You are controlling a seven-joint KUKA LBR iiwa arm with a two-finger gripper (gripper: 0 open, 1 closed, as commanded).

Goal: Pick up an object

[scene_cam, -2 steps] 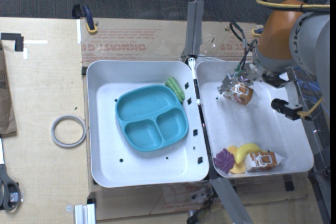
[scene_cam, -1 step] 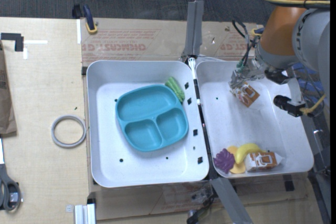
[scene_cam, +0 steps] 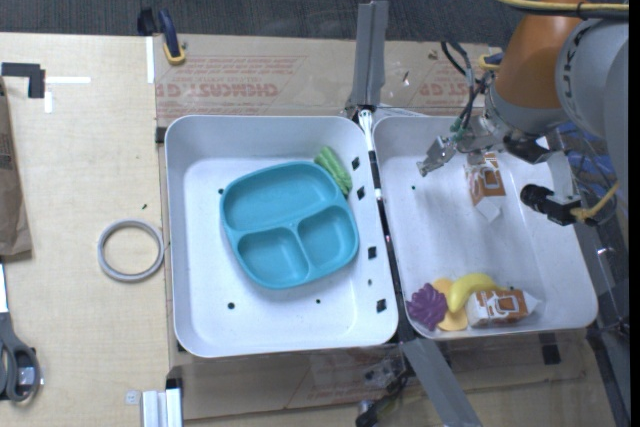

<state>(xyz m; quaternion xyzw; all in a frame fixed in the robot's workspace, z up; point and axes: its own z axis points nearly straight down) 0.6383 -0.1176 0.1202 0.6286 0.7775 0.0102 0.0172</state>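
My gripper [scene_cam: 476,153] hangs over the back of the right bin [scene_cam: 565,315], below the orange wrist band. A small brown and white carton [scene_cam: 487,183] sits right under it, upright or slightly tilted; whether it is gripped or just rests on the bin floor is unclear. Along the right bin's front edge lie a purple grape cluster [scene_cam: 428,305], a yellow banana [scene_cam: 468,290] and a second brown and white carton [scene_cam: 500,307], all touching one another. In the left bin [scene_cam: 190,305] a blue divided plate [scene_cam: 290,225] lies flat with a green leafy item [scene_cam: 335,170] at its upper right corner.
A grey divider post [scene_cam: 370,55] stands behind the seam between the bins. On the bench to the left lie a grey ring [scene_cam: 130,248] and scissors [scene_cam: 15,365]. Cables trail off the arm at the right bin's right side [scene_cam: 585,200].
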